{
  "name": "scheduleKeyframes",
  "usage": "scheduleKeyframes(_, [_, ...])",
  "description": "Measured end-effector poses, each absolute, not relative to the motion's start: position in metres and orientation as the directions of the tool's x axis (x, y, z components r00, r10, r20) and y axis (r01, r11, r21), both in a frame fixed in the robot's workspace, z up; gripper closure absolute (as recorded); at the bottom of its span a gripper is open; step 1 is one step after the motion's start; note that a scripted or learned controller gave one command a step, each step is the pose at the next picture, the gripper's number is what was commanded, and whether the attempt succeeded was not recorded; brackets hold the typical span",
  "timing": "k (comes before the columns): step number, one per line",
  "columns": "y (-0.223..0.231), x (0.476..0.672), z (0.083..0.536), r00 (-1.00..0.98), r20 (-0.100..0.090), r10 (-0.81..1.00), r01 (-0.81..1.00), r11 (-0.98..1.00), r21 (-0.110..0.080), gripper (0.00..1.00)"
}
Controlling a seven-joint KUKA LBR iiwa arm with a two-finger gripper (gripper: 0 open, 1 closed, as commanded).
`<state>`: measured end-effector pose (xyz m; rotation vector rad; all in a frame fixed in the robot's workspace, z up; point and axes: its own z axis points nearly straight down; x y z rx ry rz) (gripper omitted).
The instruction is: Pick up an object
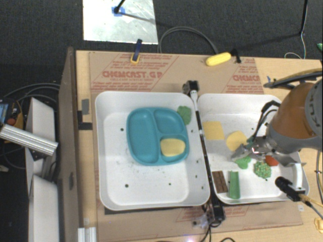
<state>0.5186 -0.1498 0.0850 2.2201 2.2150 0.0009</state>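
Dark carpet surrounds a cardboard-covered surface that bears two shallow white bins side by side. On the cardboard near its far edge lies a yellow clamp handle. Farther back, a shiny metal sheet lies on the floor.

Within the left bin sits a blue divided plate, with a yellow sponge-like piece in its near right compartment. A green leafy item lies just beside the plate's far right corner, touching the bin wall.

Across the divider, the right bin holds a yellow square slab, a yellow rounded piece, a small brown block, an upright-lying green bar and a green broccoli-like piece.

From the right, the grey arm with its orange band covers that bin's right part, cut off at the frame edge. Its gripper reaches low among the toys; the fingers sit at a small green piece, partly hidden beneath them, but blur and clutter mean I cannot tell whether they are spread or pinching. A red object peeks out beside the wrist, mostly hidden.
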Motion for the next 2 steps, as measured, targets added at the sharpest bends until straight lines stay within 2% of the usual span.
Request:
scheduleKeyframes(1, [-0.146,0.519,0.095,-0.001,0.0,1.0,1.0,0.001,0.004,1.0])
scheduleKeyframes(2, [-0.055,0.566,0.19,-0.014,0.0,1.0,1.0,0.014,0.012,1.0])
